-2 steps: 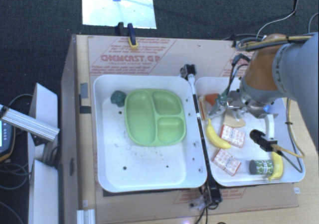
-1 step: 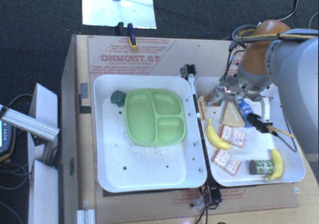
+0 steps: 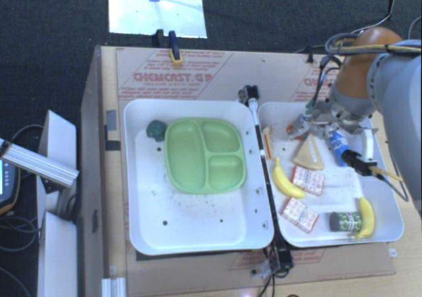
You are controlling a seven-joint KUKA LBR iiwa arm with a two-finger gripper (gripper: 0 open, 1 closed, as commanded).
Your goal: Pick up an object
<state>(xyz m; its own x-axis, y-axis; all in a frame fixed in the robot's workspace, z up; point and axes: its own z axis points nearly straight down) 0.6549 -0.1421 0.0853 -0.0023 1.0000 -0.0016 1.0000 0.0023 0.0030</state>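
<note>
Two white bins are sitting side by side on the desk (image 3: 198,74), which is covered with printed cardboard. Nearest the camera in the right bin (image 3: 389,226), a small dark green can (image 3: 344,222) is lying on its side, touching a yellow banana (image 3: 366,216) at the bin's near right corner. Just left of them a red-and-white packet (image 3: 300,214) is lying flat, and a second red-and-white packet (image 3: 308,180) is resting a little farther back, touching another banana (image 3: 285,179) that is curving along the divider side. Beyond those, a tan wedge-shaped piece (image 3: 308,154) is lying near a blue bottle (image 3: 337,145).

The left bin (image 3: 142,223) is holding a light green sectioned plate (image 3: 204,155), with a dark green lump (image 3: 156,130) sitting just beside its far left corner.

At the far end of the right bin, the gripper (image 3: 310,124) is hanging low above the tan wedge, with its fingers spread apart and nothing between them. The grey arm (image 3: 395,84) is reaching in from the right.
</note>
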